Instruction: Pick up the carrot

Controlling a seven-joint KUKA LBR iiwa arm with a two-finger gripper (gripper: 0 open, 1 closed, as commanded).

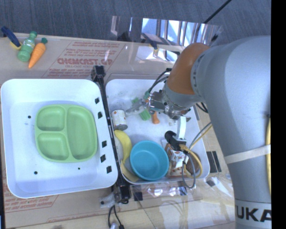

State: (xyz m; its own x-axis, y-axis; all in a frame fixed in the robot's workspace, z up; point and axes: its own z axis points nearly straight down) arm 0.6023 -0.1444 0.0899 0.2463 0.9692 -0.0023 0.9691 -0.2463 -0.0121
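Small orange plastic carrot (155,118) between tool (152,109) fingers, long axis twelve-to-six, leafy end hidden.

Carrot (155,118) lies beside gripper (149,109) in right bin (115,87).

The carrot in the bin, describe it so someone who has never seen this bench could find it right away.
Start at the right-hand shallow white bin, where the grey arm reaches in. Near its middle, just below the gripper, lies the small orange toy carrot, above the blue round bowl. It is the one short orange piece there; the yellow banana and the white cylinder lie further left.
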